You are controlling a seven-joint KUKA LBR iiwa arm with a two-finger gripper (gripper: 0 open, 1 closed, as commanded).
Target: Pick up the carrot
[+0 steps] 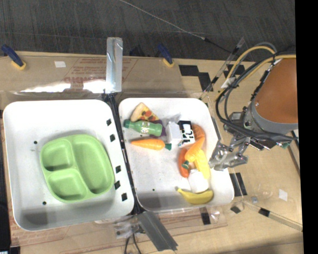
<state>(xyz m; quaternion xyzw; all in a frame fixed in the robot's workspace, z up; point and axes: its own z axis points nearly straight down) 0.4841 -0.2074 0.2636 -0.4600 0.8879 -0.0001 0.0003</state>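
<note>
Nearest the lens, along the bottom of the right bin (pixel 151 199), a banana (pixel 195 195) lies curved against the front wall. Just above it stand a white-capped yellow bottle (pixel 199 166) and an orange pepper-like piece (pixel 191 149), crowded against a small black-and-white carton (pixel 184 132). Toward the middle of that bin lies the carrot (pixel 147 144), flat on the floor, its green end pointing right, with nothing touching it but a green bottle (pixel 144 128) close above. A pizza slice (pixel 143 113) sits near the back wall. Over in the left bin (pixel 19 155) rests a green divided plate (pixel 76 166). Outside the right bin's right wall hangs the gripper (pixel 226 157), well apart from the carrot, holding nothing; whether its claw is spread or pressed together cannot be told from this angle
</note>
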